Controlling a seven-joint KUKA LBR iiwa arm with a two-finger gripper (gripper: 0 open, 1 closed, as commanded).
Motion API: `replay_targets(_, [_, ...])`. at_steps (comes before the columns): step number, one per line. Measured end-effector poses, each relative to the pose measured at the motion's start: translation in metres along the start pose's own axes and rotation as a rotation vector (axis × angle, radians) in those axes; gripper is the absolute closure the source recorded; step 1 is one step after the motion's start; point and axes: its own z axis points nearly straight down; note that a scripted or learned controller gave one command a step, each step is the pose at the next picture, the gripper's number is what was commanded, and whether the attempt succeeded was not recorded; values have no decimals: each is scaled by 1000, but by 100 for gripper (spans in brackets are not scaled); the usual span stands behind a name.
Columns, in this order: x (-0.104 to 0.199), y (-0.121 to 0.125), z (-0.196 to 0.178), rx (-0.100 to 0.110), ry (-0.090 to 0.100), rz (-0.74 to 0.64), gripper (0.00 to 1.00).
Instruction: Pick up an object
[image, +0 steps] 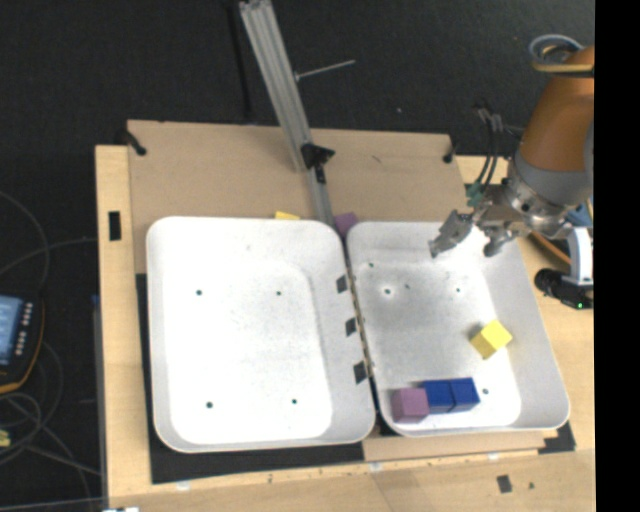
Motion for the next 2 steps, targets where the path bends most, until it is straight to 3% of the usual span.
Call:
replay_targets(1, [-25,-120,-17,0,-1,7,0])
replay_targets(2, [-57,-125,125,7,2,5,0])
